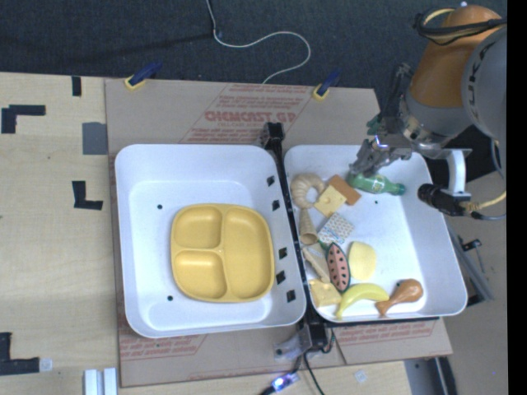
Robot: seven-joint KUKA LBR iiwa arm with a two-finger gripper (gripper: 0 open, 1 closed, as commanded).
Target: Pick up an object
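My gripper (368, 164) hangs over the back of the right bin (428, 245), reaching in from the right. Directly beneath it lies a green bottle-shaped object (380, 185), its left end under the gripper tip; whether they touch is unclear. Toy food fills the bin's left and front: a beige pretzel (306, 188), a cheese wedge (333, 198), a cone (306, 223), a checkered piece (336, 230), a watermelon slice (336, 267), a pale yellow fruit (363, 259), a banana (359, 297) and a drumstick (401, 293).
The left bin (140, 220) holds a yellow divided plate (222, 252). A black hinge strip (284, 220) runs between the bins. The arm's orange band (449, 72) and grey body loom over the right bin's back right corner. A white cable (263, 44) lies behind the bench.
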